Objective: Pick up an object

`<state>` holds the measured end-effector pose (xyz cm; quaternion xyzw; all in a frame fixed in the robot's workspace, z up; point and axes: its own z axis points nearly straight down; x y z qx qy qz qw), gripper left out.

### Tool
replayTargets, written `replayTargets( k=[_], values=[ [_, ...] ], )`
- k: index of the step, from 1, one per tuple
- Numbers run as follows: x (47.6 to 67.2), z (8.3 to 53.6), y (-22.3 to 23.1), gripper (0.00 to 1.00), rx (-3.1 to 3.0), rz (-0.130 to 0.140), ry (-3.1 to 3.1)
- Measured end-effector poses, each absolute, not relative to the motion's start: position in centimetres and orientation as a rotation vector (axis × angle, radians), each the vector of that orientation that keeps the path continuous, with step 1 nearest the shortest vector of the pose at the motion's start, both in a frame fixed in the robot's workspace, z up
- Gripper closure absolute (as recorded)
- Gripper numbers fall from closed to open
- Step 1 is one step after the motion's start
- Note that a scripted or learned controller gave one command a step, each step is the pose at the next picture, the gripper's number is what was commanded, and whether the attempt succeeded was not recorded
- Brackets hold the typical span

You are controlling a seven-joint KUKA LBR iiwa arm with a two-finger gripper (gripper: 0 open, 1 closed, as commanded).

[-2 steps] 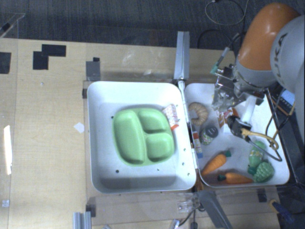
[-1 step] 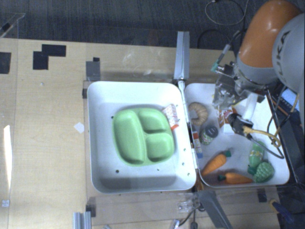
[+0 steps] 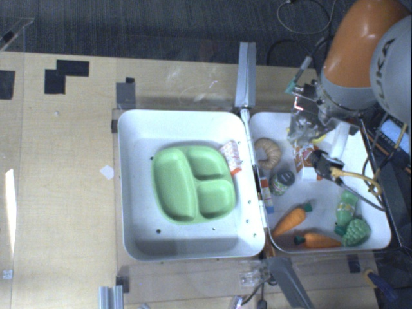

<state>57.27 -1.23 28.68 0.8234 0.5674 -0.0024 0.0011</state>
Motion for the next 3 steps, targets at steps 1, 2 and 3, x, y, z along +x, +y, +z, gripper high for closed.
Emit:
replayTargets(
  k=[1, 2, 3],
  values=[
    [57.5, 29.5, -1.1, 1.0, 2.575, -0.011, 1.795],
    [57.7, 30.3, -0.9, 1.0, 2.565, -0.015, 1.809],
    [52.3, 29.2, 3.4, 1.0, 2.614, 0.0, 1.742]
  ],
)
